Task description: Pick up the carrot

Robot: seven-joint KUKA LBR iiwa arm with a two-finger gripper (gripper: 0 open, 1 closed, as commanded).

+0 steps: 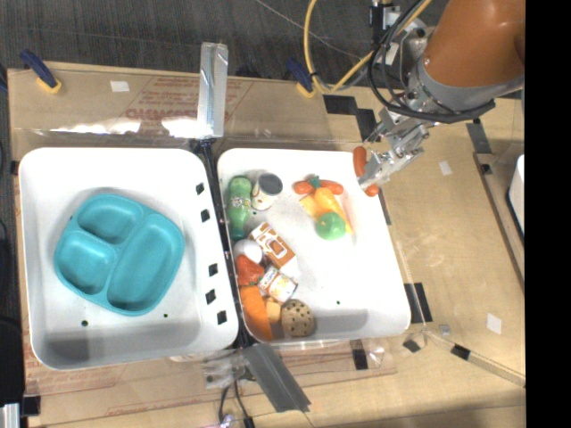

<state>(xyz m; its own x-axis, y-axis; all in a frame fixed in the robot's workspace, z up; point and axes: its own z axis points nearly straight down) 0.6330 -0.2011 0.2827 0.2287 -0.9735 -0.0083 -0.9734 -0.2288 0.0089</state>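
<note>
Jaws unreadable (you cannot tell their gap): gripper (379,163) hangs at right bin's (393,275) far-right corner; carrot (326,202) lies just leftward, slanting.

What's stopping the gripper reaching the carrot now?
Probably nothing, so likely yes. The carrot lies uncovered, with the gripper close by at the right bin's rim. A yellow toy crowds its lower side.

Bench (464,239) w/ two white bins (53,239) (side-by-side).
</note>
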